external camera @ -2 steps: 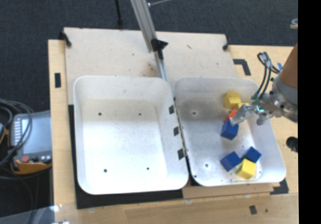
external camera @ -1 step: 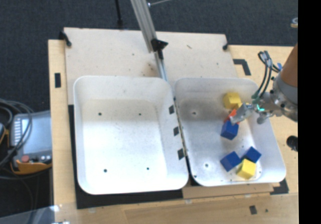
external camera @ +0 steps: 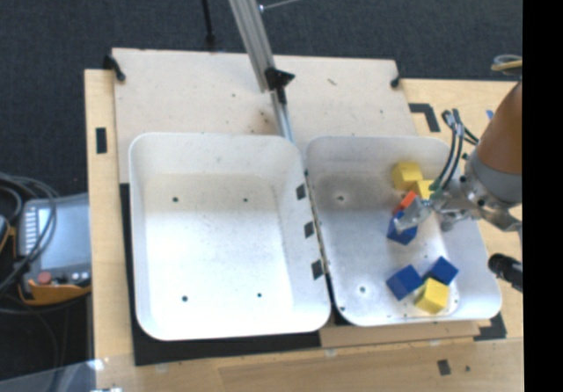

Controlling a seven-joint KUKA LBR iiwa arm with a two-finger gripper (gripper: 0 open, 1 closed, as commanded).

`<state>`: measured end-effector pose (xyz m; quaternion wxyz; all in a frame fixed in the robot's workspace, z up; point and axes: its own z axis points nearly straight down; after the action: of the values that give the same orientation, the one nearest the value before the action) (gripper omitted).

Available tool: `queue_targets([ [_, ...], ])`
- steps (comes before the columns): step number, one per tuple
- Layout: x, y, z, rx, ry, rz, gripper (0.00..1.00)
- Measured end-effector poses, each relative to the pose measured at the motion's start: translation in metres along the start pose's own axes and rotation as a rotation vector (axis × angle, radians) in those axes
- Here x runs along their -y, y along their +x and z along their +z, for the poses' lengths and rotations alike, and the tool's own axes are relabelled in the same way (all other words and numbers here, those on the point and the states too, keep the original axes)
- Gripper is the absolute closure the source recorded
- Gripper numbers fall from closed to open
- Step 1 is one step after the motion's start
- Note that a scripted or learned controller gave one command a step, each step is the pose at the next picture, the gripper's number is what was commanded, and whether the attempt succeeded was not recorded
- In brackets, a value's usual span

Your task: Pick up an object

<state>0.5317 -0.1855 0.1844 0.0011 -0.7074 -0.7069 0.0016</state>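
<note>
While low inside right bin [external camera: 352, 170], jaws [external camera: 409, 214] sit at blue block [external camera: 401, 230], orange piece [external camera: 406, 200] touching just above; clamped or apart, cannot tell. Yellow cube [external camera: 405, 175] just up-right of that. Near front wall: blue cube [external camera: 404, 281], blue cube [external camera: 442, 271], yellow cube [external camera: 433, 295] bunched together. Left bin [external camera: 220, 232] alongside on tabletop [external camera: 101, 206].

All the loose pieces sit in the right side of the frame, inside the right white bin [external camera: 352, 294]. A yellow cube [external camera: 406, 175] lies toward the upper part. Just below it there's a blue block [external camera: 401, 231] with a small orange piece [external camera: 406, 200] beside it. Lower right, a blue cube [external camera: 404, 281], another blue cube [external camera: 442, 271] and a yellow cube [external camera: 433, 295] are clustered, touching.
</note>
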Motion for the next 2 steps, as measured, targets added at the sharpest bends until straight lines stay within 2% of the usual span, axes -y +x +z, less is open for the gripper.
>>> queue_targets([
  [1,-0.001,-0.008,0.060,0.000,0.001,0.000,0.00],
  [2,-0.002,-0.010,0.087,0.002,-0.006,0.001,0.00],
])
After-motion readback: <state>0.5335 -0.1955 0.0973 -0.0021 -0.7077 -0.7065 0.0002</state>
